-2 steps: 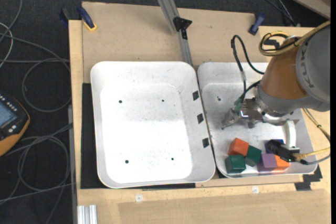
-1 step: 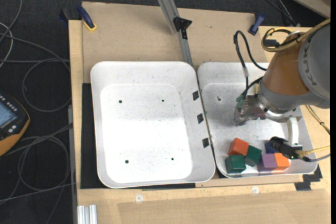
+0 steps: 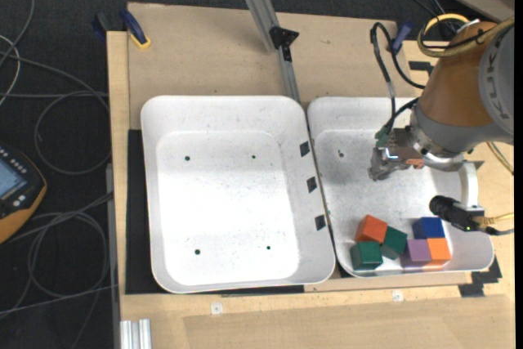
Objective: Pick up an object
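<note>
In the right bin (image 3: pixel 343 127), small blocks lie clustered along the near edge: an orange block (image 3: pixel 374 228), a dark green block (image 3: pixel 395 242), another green block (image 3: pixel 367 256), a purple block (image 3: pixel 418 251), a blue block (image 3: pixel 429 228) and an orange block (image 3: pixel 440 250). My gripper (image 3: pixel 382 166) hangs over the middle of the right bin, above and behind the cluster, a little left of it. I see no block at its tips.
The left bin (image 3: pixel 225 192) lies beside the right one. A slanted metal pole (image 3: pixel 261 4) crosses the bench behind the bins. Cables trail on the floor to the left and behind the arm (image 3: pixel 462 94).
</note>
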Available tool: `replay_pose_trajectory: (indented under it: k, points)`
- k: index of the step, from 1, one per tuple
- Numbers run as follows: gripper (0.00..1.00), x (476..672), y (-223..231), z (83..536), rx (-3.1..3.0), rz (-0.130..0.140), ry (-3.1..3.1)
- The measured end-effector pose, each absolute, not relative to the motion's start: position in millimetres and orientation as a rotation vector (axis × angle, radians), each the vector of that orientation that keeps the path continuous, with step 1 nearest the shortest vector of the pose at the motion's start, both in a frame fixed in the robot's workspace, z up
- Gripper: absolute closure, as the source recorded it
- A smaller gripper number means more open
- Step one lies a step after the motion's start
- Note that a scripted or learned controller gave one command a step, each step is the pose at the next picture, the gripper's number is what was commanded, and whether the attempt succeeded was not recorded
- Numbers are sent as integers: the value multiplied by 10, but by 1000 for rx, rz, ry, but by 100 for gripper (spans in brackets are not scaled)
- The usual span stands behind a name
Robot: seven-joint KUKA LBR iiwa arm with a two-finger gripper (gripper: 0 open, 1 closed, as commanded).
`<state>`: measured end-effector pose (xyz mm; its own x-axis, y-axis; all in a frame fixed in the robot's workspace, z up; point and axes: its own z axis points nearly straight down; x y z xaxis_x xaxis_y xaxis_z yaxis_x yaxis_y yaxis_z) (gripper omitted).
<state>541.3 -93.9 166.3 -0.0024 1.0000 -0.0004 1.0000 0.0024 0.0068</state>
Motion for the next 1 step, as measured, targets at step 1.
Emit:
replay_pose_trajectory:
  k: [1]
  points:
    - [100, 5488, -965, 2120, 2216, 6, 2220]
